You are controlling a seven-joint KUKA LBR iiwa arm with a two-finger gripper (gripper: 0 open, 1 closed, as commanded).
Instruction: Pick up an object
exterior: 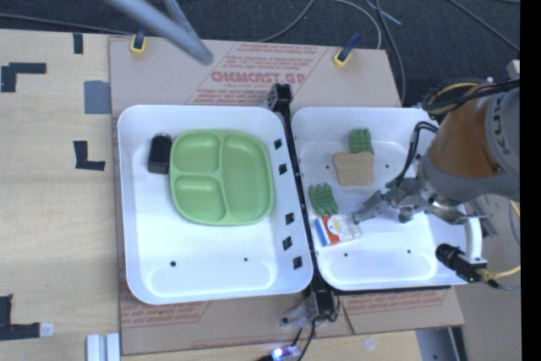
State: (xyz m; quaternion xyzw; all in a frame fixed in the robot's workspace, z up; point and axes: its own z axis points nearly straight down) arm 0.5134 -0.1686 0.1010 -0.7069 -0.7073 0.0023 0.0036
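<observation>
Gripper (365, 214) lowered into right bin (380, 270), tips just beside small red-and-white packet (336, 229); packet judged likely target. Open or closed state cannot be told; nothing seen held. Tan sponge-like block (353, 169) and two green pieces (361, 140) (323, 199) lying near. Left bin (144, 266) occupied by green divided plate (222, 177) and black block (160, 154). Cardboard (254, 68) underneath printed "CHEMCAST GP". Packet print unreadable.

The gripper (365, 216) hangs in the right bin (380, 266), a small packet (336, 229) just left of its tip. Farther left lies one ridged block (322, 198); beyond it, a flat slab (353, 169), then another block (361, 140). Way left, the left bin (211, 279) holds a divided plate (222, 177) and a small box (160, 154).
</observation>
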